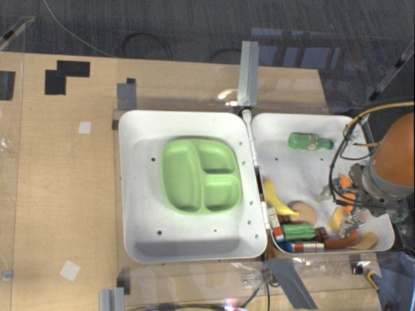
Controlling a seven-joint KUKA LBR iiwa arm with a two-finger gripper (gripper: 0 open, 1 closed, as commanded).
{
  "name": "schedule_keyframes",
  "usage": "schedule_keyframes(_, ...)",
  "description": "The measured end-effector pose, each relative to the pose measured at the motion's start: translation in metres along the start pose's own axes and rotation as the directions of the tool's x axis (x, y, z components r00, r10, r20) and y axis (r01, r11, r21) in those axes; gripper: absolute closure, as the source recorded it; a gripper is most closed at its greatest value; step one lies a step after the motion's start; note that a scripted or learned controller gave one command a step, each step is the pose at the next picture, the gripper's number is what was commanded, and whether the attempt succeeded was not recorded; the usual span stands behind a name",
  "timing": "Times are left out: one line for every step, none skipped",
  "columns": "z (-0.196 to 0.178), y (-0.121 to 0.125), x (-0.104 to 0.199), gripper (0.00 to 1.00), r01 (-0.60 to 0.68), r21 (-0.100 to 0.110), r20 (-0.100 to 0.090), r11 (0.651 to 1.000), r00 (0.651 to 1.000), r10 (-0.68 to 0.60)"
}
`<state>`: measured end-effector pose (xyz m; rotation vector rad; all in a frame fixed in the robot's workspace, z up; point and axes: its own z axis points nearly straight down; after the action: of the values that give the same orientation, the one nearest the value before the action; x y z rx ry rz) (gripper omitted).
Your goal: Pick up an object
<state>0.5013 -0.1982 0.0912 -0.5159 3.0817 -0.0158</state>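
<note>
no legible text, label or number anywhere

Hand (352, 222) low over cluttered right bin (305, 167)

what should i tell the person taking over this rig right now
Gripper: low over the front right corner of the right bin; finger state unclear, nothing seen held.
Things: green bottle lies alone at the back of the right bin. Banana, green block and other small items sit piled along its front edge. Green divided tray sits in the left bin.
Done: nothing visibly picked.
Left: grasp one object and lift it.
</note>
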Motion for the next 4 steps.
schedule_keyframes(0.0, -0.001, 0.002, 0.0, 0.16, -0.001, 0.003, 0.987, 0.987, -0.16)
schedule_keyframes(-0.001, 0.009, -0.004, 0.0, 0.495, 0.004, 0.004, 0.869, 0.869, -0.495)
schedule_keyframes(0.0, 0.001, 0.004, 0.0, 0.394, -0.003, 0.005, 0.919, 0.919, -0.394)
schedule_keyframes(0.0, -0.004, 0.004, 0.0, 0.482, -0.002, 0.004, 0.876, 0.876, -0.482)
